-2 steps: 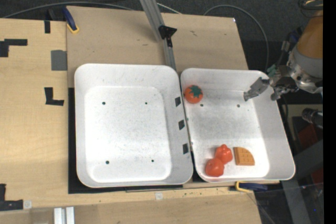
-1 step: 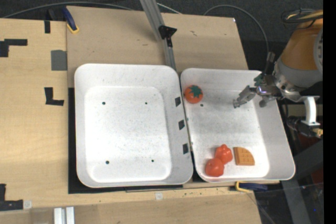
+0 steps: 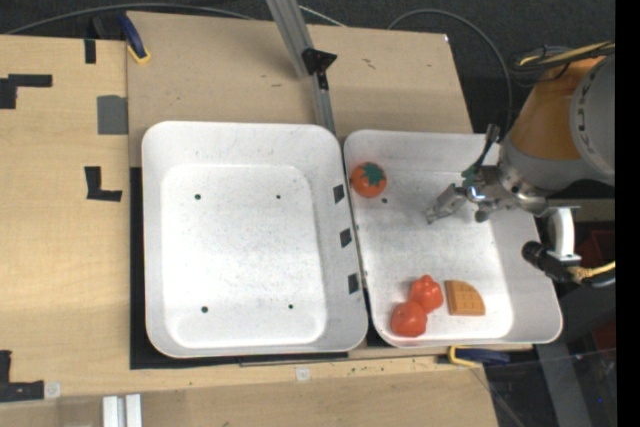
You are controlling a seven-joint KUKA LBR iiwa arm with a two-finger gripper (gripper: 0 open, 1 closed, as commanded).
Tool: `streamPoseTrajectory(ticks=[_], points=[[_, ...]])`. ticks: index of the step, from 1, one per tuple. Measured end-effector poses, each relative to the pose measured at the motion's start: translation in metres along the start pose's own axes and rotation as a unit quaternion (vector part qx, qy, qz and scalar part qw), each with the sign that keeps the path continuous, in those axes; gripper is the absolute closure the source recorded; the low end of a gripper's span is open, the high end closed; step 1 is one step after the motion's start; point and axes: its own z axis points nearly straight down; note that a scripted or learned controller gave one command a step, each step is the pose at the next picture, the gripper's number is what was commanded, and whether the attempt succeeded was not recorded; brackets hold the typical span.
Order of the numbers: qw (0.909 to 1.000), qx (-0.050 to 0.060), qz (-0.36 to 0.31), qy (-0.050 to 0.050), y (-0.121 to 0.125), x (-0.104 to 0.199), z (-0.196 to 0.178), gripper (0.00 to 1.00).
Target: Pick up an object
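The right bin (image 3: 520,315) holds a small orange-red fruit with a green top (image 3: 368,179) near its far left corner. Near its front edge lie two red lumpy toys (image 3: 416,305) that touch each other, with a tan waffle-like square (image 3: 464,298) just to their right. My gripper (image 3: 460,209) hangs low over the bare middle of this bin, to the right of the fruit and behind the waffle piece. Its fingers stand apart, open, with nothing between them. The grey arm with its orange band (image 3: 548,120) comes in from the right.
The left bin (image 3: 160,215) lies beside the right one, their rims meeting at the middle. A slanted metal rod (image 3: 285,0) with a black clamp rises behind the bins. Cables run along the bench's back and right side.
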Motion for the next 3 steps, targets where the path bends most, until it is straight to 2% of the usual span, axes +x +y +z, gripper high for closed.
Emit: streamPoseTrajectory(ticks=[1, 3], points=[[1.0000, -0.002, -0.001, -0.001, 0.001, 0.000, -0.013, 1.00], [1.0000, -0.006, 0.000, -0.002, 0.009, -0.017, -0.123, 1.00]])
